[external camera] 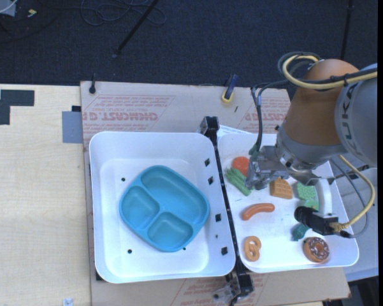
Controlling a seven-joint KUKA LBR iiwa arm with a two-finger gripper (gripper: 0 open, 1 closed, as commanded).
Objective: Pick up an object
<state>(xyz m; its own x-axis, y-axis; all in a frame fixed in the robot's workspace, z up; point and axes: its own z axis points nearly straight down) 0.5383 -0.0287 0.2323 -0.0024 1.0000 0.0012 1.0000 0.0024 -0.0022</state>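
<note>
My gripper (257,176) is low over the upper left part of the right bin (344,260). It hangs right beside a red tomato-like piece (240,164) and a green ridged piece (237,182). An orange waffle (281,189) lies just to its right, and an orange sausage (258,210) lies just below it. Nothing can be seen held in the gripper.
The right bin also holds a green block (306,193), a pretzel (251,248), a chocolate donut (317,249) and a small teal piece (298,233). In the left bin (108,152) lies a blue divided plate (164,207). The black divider (220,196) separates the bins.
</note>
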